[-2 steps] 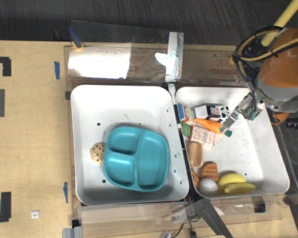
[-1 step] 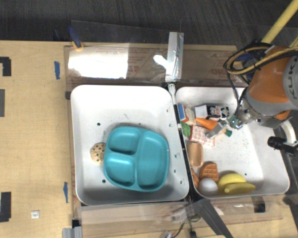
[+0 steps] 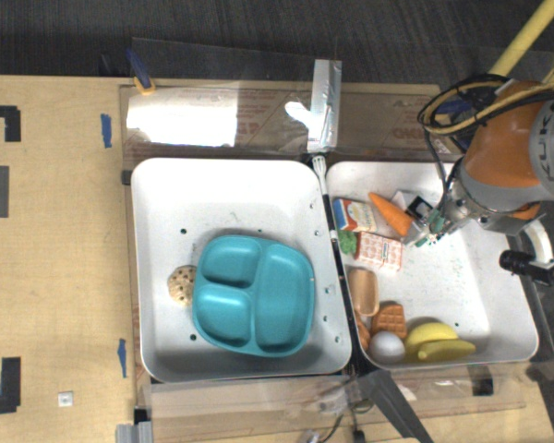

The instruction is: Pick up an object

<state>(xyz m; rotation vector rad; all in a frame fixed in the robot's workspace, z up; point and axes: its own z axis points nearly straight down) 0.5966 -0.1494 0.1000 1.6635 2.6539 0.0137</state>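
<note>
My gripper (image 3: pixel 427 229) hangs low over the right bin (image 3: pixel 485 284), at its back middle, just right of an orange carrot (image 3: pixel 391 213). Nothing shows between its tips. Left of the carrot lies a small white carton (image 3: pixel 355 216), and below it a red-and-white packet (image 3: pixel 380 250) and a green piece (image 3: pixel 348 244). Toward the front lie a tan bun (image 3: pixel 364 290), a brown waffle (image 3: pixel 389 320), a white egg (image 3: pixel 387 344) and a yellow banana (image 3: pixel 439 339).
The left bin (image 3: pixel 166 192) holds a teal divided plate (image 3: pixel 254 293) with a cookie (image 3: pixel 180 284) at its left edge. The grey arm with its orange band (image 3: pixel 503 155) comes in over the right bin's back right corner. Bare floor lies in the right bin's right half.
</note>
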